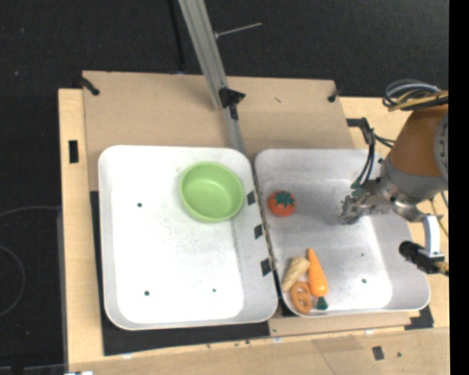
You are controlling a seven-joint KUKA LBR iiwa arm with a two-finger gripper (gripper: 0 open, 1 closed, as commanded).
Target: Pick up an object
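A red tomato (pixel 281 202) lies in the right bin (pixel 375 287), near its left wall. An orange carrot (pixel 316 273) rests at that bin's front, beside a pale yellowish piece (pixel 295 270) and an orange slice (pixel 301 296). A green bowl (pixel 212 192) sits at the back of the left bin (pixel 141 287). My gripper (pixel 352 208) hangs low over the right bin's right half, well to the right of the tomato and above the carrot in the view. Nothing shows between its tips.
A grey metal post (pixel 207 49) slants up from between the two bins at the back. The arm's orange band (pixel 417 143) and cables (pixel 406 94) stand over the right bin's far right side. Brown board surrounds the bins.
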